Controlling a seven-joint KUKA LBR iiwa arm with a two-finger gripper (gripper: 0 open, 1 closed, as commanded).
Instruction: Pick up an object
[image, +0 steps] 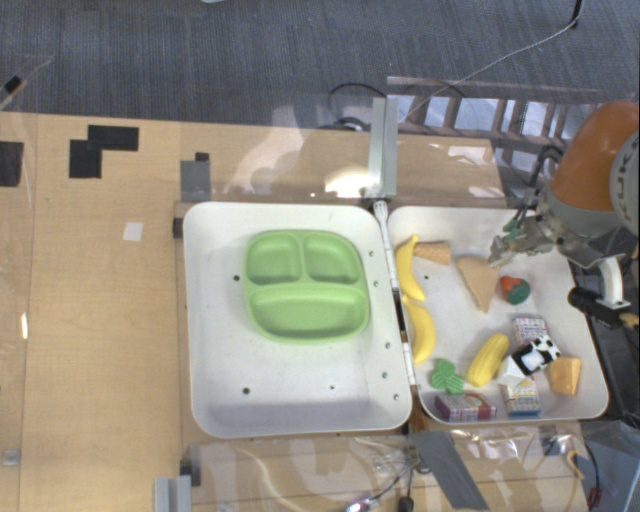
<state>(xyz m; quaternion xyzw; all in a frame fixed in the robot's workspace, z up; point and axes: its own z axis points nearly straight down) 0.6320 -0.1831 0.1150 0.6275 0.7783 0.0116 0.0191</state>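
Note:
The right bin (590, 400) holds several toy foods. Two yellow bananas (408, 268) (422, 332) lie along its left wall. A tan bread wedge (479, 281) and a smaller tan slice (433, 252) lie near the back. A small red and green fruit (515, 290) sits right of the wedge. My gripper (512, 244) hangs over the back right of this bin, just above the wedge's right corner and the red fruit. Nothing shows in its grasp.
A yellow corn cob (487, 359), a green broccoli piece (446, 377), a black and white block (536, 352), an orange piece (565, 375) and small boxes (522, 398) crowd the right bin's front. The left bin (215, 390) carries a green divided plate (304, 284). A metal divider (380, 150) stands behind.

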